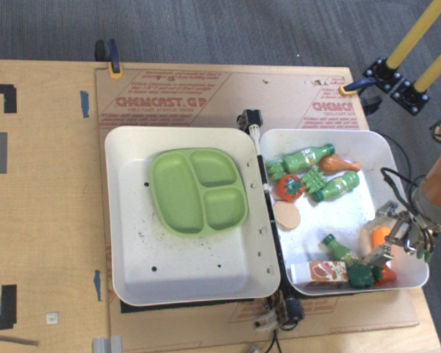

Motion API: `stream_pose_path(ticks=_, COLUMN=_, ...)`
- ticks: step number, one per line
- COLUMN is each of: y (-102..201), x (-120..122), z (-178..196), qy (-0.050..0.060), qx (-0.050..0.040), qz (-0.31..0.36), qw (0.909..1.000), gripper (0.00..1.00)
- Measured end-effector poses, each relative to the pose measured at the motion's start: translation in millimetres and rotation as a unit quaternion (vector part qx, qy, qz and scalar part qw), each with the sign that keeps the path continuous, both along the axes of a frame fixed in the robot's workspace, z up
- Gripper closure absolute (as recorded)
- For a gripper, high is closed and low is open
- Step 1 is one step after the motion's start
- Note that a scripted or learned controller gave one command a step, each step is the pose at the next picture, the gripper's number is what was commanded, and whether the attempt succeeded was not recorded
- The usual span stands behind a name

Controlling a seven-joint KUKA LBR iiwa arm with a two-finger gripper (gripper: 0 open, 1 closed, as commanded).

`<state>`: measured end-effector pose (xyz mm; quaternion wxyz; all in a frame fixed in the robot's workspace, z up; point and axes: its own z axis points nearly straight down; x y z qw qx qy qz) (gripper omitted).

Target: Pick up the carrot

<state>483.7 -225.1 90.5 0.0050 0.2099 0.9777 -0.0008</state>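
The carrot (379, 235) shows as a small orange shape near the right side of the right bin (382, 144). My gripper (398, 235) reaches in from the right and sits low in the bin right against the carrot, partly covering it. Whether the carrot is held is unclear from this angle.
The right bin also holds two green bottles (306, 157), a tomato (289, 187), an orange-brown drumstick (339, 165), a pale round disc (286, 215), a white carton (320, 272) and a dark green item (361, 274). A green divided plate (198, 190) lies in the left bin (125, 219).
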Motion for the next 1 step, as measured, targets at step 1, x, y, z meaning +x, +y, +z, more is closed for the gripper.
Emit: stream_pose_path(ticks=1, y=0.4, x=0.7, z=11.0, qy=0.000, qx=0.0010, qz=0.000, qw=1.0000, gripper=1.00)
